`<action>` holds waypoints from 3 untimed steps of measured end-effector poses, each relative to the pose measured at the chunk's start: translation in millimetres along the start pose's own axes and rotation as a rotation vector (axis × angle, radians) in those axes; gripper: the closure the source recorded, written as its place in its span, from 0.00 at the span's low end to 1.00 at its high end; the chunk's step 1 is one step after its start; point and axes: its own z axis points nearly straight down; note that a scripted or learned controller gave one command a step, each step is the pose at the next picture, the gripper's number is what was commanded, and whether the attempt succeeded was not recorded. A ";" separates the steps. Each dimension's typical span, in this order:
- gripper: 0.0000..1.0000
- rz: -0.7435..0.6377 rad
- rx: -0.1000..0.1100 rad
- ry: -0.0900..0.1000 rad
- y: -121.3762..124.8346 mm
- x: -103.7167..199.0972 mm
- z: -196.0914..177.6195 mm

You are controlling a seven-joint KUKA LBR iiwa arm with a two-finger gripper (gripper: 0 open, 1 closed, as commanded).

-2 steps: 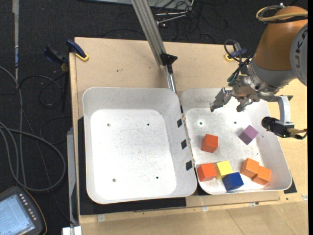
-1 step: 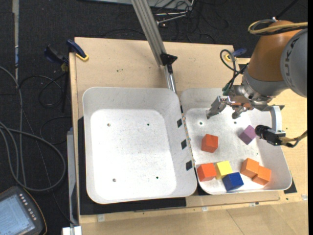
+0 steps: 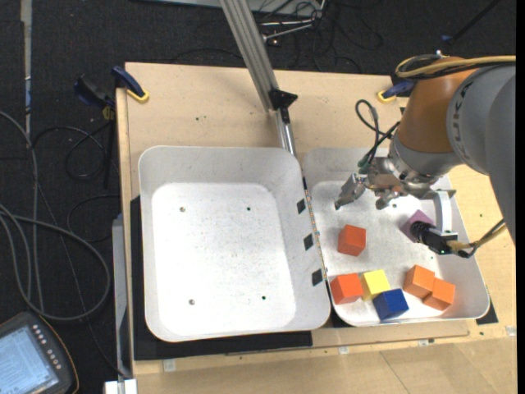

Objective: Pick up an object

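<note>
My gripper (image 3: 363, 199) hangs over the back part of the right bin (image 3: 469, 302), with its fingers spread open and nothing between them. An orange cube (image 3: 352, 240) lies just in front of it, apart from the fingers. At the bin's front sit another orange cube (image 3: 347, 286), a yellow cube (image 3: 376, 281) and a blue cube (image 3: 391, 304), close together. Two more orange blocks (image 3: 431, 286) rest at the front right. A purple object (image 3: 420, 220) lies to the right of the gripper, partly hidden by a black cable end.
The left bin (image 3: 156, 220) stands beside the right one, their rims touching at black clips (image 3: 309, 240). A slanted metal pole (image 3: 250, 43) ends at the bench behind the bins. Clamps (image 3: 131, 84) grip the bench's back corners.
</note>
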 end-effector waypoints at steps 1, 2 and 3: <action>1.00 0.000 -0.008 -0.001 1.7 -0.5 -14.3; 1.00 -0.003 -0.012 -0.001 2.7 5.0 -58.3; 1.00 -0.003 -0.012 -0.002 3.8 5.0 -93.2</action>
